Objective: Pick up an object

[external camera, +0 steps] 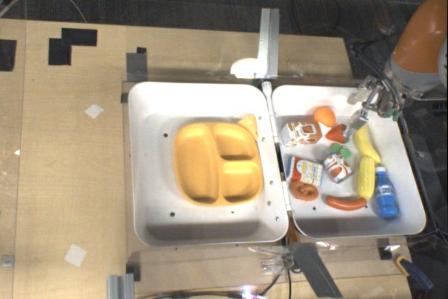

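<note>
A KUKA arm's gripper (358,119) hangs low over the upper part of the right bin (413,182), 1 of 2 white bins on the bench, its tip just above the top end of a yellow banana (365,142) and beside a small red piece (337,133). The view is too coarse at the tip to tell whether the gripper is spread or closed, and nothing can be made out gripped there.

The bin is crowded: an orange (323,115), a small printed carton (302,132), a second carton with blue on it (307,170), a red-and-white can (337,167), a corn cob (366,177), a blue bottle (385,195), a red sausage (346,203) and a round red slice (304,190). The left bin (150,150) holds a yellow divided tray (217,162).

The step appears to be the descent onto a target, probably the banana or the red piece. Done well, it means centring over 1 item alone, straddling the banana across its narrow width rather than along its length, keeping clear of the orange, and closing only once low enough to get around the item's sides. A grip at the banana's tapering end may slip off.
</note>
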### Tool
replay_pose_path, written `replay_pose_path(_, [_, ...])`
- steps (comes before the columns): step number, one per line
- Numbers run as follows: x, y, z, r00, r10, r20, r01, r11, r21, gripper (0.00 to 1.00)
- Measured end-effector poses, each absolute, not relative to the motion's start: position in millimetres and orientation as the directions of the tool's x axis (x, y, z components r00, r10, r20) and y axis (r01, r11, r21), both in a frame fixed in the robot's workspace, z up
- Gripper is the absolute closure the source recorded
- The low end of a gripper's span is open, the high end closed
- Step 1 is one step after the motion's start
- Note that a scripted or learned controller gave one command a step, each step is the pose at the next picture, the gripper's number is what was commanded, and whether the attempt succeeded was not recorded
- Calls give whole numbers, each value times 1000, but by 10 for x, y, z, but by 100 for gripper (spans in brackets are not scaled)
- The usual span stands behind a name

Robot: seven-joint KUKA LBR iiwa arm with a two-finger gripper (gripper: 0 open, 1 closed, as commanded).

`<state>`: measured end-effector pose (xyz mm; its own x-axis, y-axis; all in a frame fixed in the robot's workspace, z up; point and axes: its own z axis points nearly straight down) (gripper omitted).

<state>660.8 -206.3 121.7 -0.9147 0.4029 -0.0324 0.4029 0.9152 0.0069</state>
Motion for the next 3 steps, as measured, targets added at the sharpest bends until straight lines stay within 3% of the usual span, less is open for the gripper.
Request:
replay_pose_path(1, [6606,-2064,1215,-915,403,-31,403,915,7,0])
replay_pose_path(2, [6138,-1611,881,-787,617,-9,616,787,6,0])
replay_pose_path(3, [6540,-1414,875,-657,753,-7,753,658,6,0])
